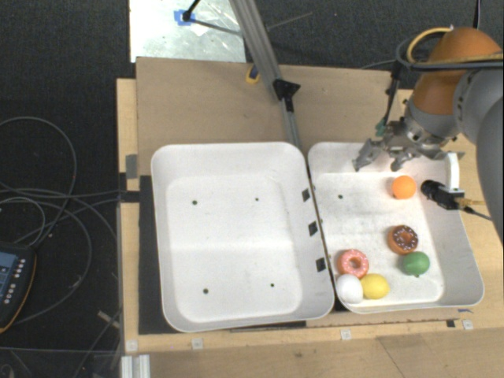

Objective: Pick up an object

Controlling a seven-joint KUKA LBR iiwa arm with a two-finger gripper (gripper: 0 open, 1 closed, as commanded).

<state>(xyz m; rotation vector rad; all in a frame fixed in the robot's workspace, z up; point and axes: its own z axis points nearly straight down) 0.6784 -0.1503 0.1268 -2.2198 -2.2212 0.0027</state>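
Near the right bin's point(472, 278) far rim, the gripper point(383, 157) hangs spread, grasping nothing. Closest lies the orange ball point(403, 187), probably light, smooth and apt to roll; pinching across its middle seems best.

The two bins point(236, 235) look like matt white plastic, faintly speckled. The surface point(197, 101) is dull brown board, like wood. The doughnuts point(403, 239) look smooth and glossy; the claw point(383, 157) looks like grey metal.
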